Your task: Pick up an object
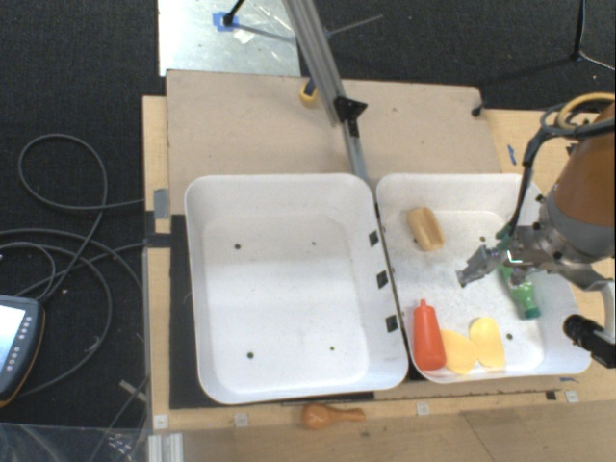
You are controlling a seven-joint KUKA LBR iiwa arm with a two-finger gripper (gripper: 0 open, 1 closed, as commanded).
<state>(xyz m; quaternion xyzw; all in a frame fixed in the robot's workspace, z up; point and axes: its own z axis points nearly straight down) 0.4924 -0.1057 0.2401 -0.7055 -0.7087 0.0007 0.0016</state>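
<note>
We are viewing the gripper (478, 265), fingers spread and empty, hovering in the right bin (452, 189) just beside a green bottle (525, 296), seemingly light, rigid and slippery, best grasped across its body.

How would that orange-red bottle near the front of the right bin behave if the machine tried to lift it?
The orange-red bottle lies on its side, and its rounded body suggests it may roll or slip when nudged. It looks like a small plastic toy, so probably light and fairly stiff. It rests against the yellow pieces, which might shift with it.
</note>
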